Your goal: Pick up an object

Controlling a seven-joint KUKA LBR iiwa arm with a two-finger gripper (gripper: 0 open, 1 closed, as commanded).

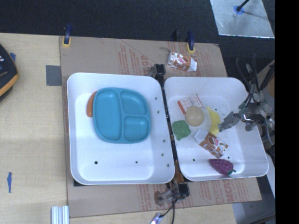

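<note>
From above, two white bins sit side by side on a cardboard sheet. The left bin (79, 167) holds a blue divided plate (122, 115) with an orange item (89, 105) peeking from under its left edge. The right bin (254, 160) carries the clutter — a beige ball (195, 116) resting on a red-and-white packet (188, 101), a green lump (181, 129) just beside it, a yellow piece (214, 120), a second packet (213, 145) and a purple bunch of grapes (221, 166) near the front wall. The gripper (229, 122) reaches in from the right and hangs just beside the yellow piece; whether it touches, I cannot tell. Its state I cannot tell either. Another packet (181, 62) lies on the cardboard behind the bins.
</note>
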